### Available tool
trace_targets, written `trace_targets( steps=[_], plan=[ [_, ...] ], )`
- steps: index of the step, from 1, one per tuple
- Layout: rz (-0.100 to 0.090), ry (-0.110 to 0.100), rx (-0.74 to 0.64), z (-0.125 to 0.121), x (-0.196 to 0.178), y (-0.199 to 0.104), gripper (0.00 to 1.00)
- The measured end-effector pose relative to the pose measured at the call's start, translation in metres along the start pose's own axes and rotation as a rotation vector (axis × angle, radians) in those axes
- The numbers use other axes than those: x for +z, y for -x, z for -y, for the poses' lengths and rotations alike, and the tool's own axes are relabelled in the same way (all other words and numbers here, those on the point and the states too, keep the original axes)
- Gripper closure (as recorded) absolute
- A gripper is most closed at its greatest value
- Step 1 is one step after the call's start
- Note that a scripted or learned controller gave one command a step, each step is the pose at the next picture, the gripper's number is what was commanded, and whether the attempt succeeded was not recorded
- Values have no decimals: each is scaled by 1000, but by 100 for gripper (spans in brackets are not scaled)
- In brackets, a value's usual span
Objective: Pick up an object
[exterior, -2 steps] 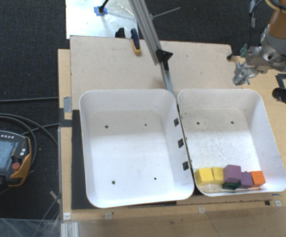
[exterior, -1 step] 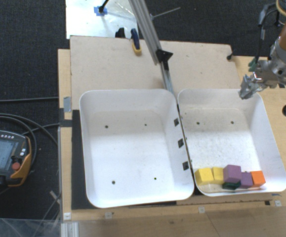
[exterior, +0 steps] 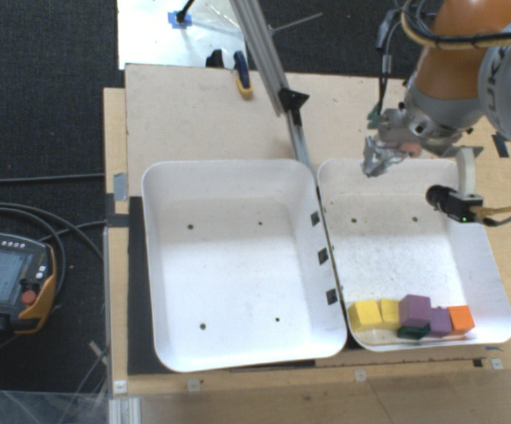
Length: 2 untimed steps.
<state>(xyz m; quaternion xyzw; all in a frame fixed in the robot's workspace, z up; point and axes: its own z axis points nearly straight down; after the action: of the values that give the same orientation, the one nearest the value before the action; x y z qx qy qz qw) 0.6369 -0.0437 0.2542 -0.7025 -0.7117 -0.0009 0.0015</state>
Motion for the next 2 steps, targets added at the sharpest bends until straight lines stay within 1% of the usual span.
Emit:
trace_targets(
  steps=[1,2],
  plan=[
    [0,-5,4,86,17,-54,100],
    [3,7,6,52,-12,-64,100]
  ],
)
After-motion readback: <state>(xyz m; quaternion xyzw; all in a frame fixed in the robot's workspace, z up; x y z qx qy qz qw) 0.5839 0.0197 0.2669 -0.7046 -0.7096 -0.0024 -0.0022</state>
